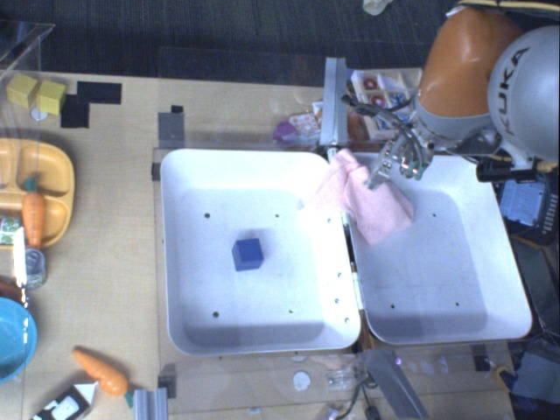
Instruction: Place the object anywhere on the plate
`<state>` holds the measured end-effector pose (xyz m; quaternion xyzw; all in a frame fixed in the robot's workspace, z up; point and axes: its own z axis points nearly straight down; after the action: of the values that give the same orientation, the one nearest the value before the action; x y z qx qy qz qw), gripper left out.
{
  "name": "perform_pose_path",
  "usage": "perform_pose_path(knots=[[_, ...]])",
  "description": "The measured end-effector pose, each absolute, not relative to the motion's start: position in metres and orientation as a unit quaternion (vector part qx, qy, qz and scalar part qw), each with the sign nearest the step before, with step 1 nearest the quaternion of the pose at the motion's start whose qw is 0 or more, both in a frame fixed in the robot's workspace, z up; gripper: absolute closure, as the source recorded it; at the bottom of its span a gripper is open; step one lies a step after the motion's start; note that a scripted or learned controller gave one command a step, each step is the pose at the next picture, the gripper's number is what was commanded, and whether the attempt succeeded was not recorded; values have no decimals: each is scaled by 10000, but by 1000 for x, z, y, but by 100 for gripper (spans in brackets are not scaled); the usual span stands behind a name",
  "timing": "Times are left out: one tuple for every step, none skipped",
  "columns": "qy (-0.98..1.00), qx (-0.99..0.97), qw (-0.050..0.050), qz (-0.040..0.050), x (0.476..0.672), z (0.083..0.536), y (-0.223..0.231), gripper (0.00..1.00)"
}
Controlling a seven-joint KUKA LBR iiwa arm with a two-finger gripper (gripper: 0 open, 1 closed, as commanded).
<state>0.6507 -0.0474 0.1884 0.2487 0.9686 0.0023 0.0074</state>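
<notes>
A pink cloth (372,204) hangs across the divider between the two white bins, its upper corner near the back rim. My gripper (379,175) is right over the cloth's upper part, with its fingers closed on a fold of it. A small blue cube (248,253) rests on the floor of the left bin (201,322). Away from both bins, a yellow divided plate (48,169) holding a carrot (33,218) lies at the far left of the bench.
The right bin (455,313) lies under the arm. Packets and a purple item (286,131) sit behind the bins. A blue bowl (13,339) and another carrot (103,370) lie at the bench's front left. Yellow blocks (37,94) sit at the back left.
</notes>
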Motion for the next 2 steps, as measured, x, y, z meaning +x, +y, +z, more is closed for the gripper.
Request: perform_pose_path(knots=[[9593,2822,62,31,662,204,42,100],[8839,4677,26,25,639,187,105,100]])
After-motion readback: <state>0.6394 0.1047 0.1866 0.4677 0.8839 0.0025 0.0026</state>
